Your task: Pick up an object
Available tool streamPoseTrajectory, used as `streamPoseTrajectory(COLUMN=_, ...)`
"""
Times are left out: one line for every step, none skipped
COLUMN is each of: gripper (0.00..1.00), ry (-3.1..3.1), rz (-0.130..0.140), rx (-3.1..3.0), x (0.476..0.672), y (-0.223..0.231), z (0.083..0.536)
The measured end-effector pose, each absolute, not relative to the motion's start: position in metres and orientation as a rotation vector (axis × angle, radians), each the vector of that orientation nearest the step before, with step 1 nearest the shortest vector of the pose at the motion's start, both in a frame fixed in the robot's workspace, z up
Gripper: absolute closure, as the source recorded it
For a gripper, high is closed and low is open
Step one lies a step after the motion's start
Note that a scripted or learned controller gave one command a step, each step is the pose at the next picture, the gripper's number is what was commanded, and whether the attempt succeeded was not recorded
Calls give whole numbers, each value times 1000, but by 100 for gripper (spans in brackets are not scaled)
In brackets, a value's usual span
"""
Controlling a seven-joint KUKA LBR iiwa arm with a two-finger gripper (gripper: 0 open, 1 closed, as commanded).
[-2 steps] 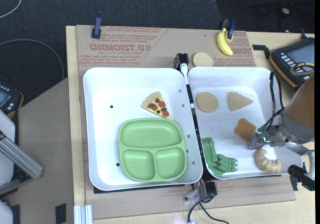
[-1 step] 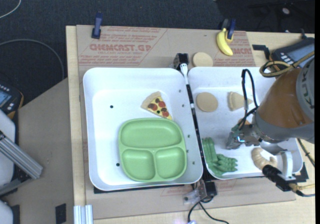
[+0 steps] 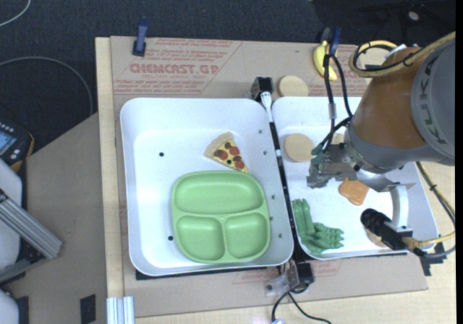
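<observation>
We see the gripper (image 3: pixel 323 168) low over the right bin (image 3: pixel 427 223); whether its fingers are open or closed, we cannot tell. A tan disc (image 3: pixel 297 146) lies just up-left of it, an orange piece (image 3: pixel 354 191) just right, green beans (image 3: pixel 315 230) below. Farther left, in the left bin (image 3: pixel 145 192), sit a pizza slice (image 3: pixel 227 151) and green tray (image 3: pixel 220 215).

The arm (image 3: pixel 405 109) covers much of the right bin (image 3: pixel 307 109); its bulk runs off the right edge; the claw (image 3: pixel 323 169) is too murky to read; an orange piece (image 3: pixel 353 192) peeks out, partly tucked beneath it.
</observation>
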State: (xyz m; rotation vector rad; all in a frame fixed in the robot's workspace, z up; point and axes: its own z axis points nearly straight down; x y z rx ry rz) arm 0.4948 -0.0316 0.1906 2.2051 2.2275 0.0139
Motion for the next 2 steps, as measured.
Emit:
streamPoseTrajectory(gripper=100, ry=2229, rz=16, rx=2206, x=480, y=62, z=299)
streamPoseTrajectory(gripper=100, ry=2222, rz=2, rx=2217, x=480, y=57, z=303)
